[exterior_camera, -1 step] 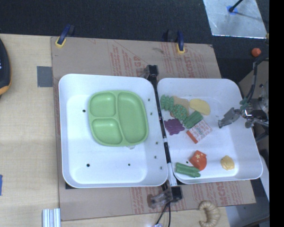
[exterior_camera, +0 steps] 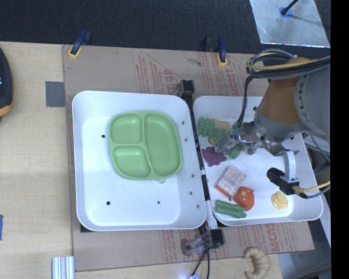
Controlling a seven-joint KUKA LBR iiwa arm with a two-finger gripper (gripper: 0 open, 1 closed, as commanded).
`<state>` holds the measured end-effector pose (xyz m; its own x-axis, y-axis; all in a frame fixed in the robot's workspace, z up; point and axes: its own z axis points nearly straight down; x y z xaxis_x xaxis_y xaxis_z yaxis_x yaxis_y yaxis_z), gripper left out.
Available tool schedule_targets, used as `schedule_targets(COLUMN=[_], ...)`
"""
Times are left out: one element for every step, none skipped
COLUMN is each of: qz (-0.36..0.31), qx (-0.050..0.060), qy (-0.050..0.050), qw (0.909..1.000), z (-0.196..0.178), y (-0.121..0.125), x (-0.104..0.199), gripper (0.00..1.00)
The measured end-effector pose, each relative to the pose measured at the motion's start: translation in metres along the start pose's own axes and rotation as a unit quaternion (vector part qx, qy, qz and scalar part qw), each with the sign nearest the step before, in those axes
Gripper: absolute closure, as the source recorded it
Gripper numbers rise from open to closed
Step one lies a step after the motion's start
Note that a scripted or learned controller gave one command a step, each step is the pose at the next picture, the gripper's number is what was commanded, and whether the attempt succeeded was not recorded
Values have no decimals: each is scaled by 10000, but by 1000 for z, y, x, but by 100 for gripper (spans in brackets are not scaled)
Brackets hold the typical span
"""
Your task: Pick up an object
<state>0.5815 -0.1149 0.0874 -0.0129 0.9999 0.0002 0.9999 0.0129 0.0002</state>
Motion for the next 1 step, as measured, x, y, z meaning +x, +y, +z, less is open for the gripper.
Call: schedule_targets(qz=[26], qx=[-4], qy=[2], qw=[10000], z=[-5], y=[50], x=[24], gripper=[0])
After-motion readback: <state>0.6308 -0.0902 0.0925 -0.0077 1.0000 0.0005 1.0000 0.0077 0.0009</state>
